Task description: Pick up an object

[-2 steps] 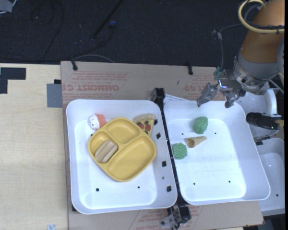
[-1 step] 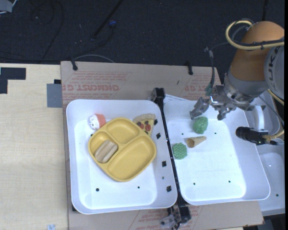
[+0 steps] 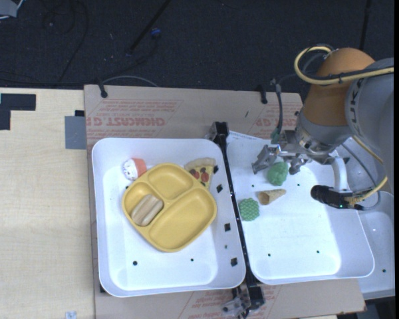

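Apparently the pick is at the grasp stage but not finished: a green ball (image 3: 276, 173) lies on the floor of the right bin (image 3: 319, 258), toward its upper middle, and the pincer (image 3: 279, 159) stands right over it with its fingers spread, one at the ball's 10 o'clock and one at its 2 o'clock. The ball sits low between them rather than gripped; nothing is lifted yet. Closing on it and raising it is what remains, as far as I can judge.

Close around the ball are two rivals for the fingers. A tan cone (image 3: 272, 196) lies just at its 6 o'clock, and a knobbly green lump (image 3: 249, 209) rests at about 7 o'clock, near the divider between the bins. The cone is near enough that a closing finger might nudge it. A black cable end (image 3: 329, 195) hangs at the ball's 4 o'clock, off the arm (image 3: 332, 105).

Farther out, at 9 o'clock, the left bin (image 3: 153, 271) holds a yellow tray (image 3: 179, 221) with a brown roll (image 3: 146, 209) in one compartment. A pizza slice (image 3: 201, 170) touches the tray's upper rim, and a red-and-white toy (image 3: 133, 169) lies at the tray's 11 o'clock. None of these obstruct the grasp. Both bins rest on cardboard on the table (image 3: 33, 211).
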### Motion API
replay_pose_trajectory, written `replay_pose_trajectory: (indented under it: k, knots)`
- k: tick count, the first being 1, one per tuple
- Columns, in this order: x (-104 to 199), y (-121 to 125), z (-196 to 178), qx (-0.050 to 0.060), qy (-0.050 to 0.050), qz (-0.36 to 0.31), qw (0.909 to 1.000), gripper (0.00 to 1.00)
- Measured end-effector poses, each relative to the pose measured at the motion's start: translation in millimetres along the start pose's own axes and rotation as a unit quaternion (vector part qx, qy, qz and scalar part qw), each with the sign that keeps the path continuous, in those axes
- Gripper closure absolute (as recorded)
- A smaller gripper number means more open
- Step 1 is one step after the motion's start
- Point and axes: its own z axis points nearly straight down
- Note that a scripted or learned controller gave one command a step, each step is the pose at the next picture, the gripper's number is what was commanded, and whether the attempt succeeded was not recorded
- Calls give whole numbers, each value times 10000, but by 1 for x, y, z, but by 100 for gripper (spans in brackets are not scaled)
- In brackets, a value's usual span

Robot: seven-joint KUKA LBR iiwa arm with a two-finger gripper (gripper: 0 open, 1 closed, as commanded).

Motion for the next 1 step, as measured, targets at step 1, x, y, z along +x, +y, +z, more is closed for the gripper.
replay_pose_trajectory:
  k: [1]
  knots:
    - [2,-10,50,7,3,4,10000,0]
